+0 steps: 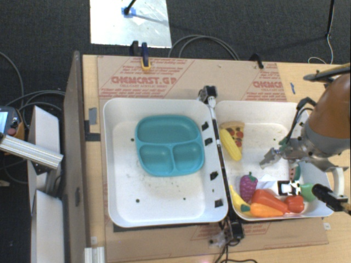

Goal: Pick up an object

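Hovering over the right bin [258, 126], the gripper [289, 175]; finger spread cannot be told. At its 9 o'clock, corn cob [230, 143]; at 7 o'clock, carrot [269, 204] beside purple fruit [248, 186].

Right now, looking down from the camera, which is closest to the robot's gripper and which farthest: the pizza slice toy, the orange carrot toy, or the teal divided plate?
Measured from the gripper in the right bin:
1. Orange carrot toy, just below it at that bin's bottom edge.
2. Pizza slice toy, at the bin's upper left; roughly as near as the carrot, too close to call.
3. Teal divided plate, clearly farthest, in the left bin.
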`<state>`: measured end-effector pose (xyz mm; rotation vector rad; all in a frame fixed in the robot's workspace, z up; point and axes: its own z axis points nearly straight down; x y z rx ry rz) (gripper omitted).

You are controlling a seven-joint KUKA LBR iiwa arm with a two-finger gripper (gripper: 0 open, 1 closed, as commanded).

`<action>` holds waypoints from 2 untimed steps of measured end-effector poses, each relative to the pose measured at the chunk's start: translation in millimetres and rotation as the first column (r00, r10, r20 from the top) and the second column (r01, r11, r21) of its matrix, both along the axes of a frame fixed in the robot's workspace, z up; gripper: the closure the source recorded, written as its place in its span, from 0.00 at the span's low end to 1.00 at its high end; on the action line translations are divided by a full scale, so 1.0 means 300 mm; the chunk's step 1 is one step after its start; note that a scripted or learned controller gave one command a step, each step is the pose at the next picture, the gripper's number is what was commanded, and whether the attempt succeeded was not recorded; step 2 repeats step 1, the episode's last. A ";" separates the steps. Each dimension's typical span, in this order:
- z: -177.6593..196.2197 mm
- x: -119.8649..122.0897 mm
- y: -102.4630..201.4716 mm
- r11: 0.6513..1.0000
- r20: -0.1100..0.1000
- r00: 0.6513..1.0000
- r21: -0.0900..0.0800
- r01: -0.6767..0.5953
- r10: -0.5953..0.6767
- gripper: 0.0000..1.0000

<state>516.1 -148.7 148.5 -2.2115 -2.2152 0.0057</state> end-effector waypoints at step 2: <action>-0.206 0.125 0.199 1.000 0.010 1.000 -0.003 -0.008 0.008 0.00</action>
